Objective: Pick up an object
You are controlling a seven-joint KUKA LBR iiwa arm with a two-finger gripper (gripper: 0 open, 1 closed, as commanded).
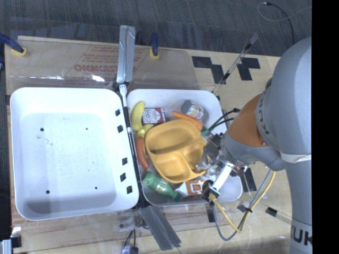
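Yellow divided plastic dish point(174, 151): tilted in right white bin point(212, 97), atop clutter; gripper point(207, 165) at its right edge, grip state indeterminable.

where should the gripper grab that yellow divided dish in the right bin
Probably by the rim of the yellow divided dish, on its right edge, coming from above. It lies open side up atop the other items, so the thin raised wall offers a pinchable lip, and that edge sits nearest the gripper.
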